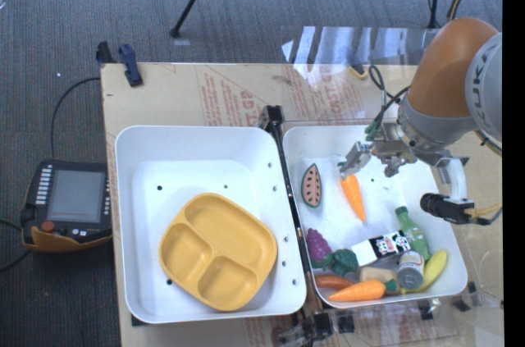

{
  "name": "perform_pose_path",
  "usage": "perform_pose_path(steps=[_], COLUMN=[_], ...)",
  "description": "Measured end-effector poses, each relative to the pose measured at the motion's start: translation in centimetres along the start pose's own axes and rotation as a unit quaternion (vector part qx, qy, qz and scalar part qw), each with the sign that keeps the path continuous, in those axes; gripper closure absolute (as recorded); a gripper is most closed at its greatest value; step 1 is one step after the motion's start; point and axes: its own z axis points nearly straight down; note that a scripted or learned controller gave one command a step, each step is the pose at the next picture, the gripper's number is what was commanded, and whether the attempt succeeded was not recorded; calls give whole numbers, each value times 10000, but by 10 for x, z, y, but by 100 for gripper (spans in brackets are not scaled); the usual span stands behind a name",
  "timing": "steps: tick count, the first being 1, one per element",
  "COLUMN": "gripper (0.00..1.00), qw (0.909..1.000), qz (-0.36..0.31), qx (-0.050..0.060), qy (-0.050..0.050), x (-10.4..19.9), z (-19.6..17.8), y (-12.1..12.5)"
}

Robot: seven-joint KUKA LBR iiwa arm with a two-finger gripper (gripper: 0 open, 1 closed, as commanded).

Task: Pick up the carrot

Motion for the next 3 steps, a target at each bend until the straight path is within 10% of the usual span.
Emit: perform_pose_path(steps=[1,2,3], gripper=[0,100,100], qw=[9995,9996,9968], qz=[-303,-267,793], qx=[-20,16,-38], qy=[-8,15,3], x=[-1,-3,59], z=[109,98,4], y=[-7,-8,6])
